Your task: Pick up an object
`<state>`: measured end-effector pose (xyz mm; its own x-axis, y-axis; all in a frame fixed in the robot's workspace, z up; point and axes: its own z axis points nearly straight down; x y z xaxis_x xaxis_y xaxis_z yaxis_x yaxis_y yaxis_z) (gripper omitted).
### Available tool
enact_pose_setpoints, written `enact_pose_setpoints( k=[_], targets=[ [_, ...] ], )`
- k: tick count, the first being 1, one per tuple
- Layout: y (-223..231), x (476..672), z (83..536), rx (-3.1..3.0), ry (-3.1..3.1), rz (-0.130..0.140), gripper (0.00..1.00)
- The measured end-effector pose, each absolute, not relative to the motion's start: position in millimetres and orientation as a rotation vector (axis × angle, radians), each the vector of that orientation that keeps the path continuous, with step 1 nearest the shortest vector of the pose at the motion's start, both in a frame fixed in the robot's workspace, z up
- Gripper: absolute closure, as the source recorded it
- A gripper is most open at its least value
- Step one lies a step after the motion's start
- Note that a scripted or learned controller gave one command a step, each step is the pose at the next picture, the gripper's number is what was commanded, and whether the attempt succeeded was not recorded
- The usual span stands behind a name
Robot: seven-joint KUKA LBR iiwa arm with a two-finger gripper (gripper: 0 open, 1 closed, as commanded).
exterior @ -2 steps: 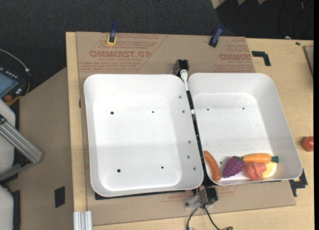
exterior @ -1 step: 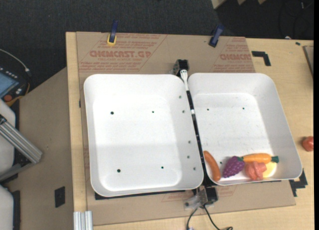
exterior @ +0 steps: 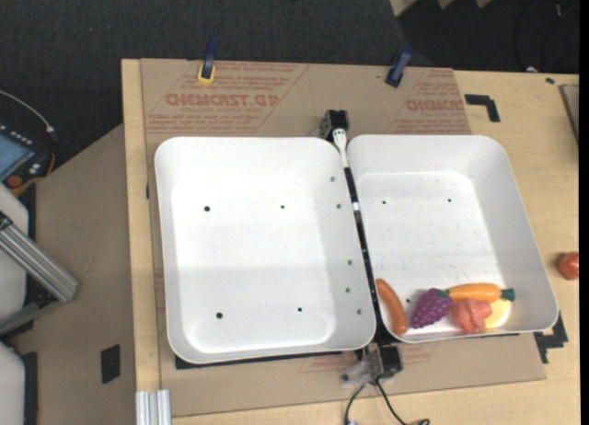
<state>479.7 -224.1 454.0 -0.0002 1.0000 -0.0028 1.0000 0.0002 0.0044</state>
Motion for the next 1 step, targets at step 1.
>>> enact_pose_setpoints(
  k=[1],
  targets=[
    [-223.6,479.5,438.5,2.223,2.223,-0.002,1.00]
  ],
)
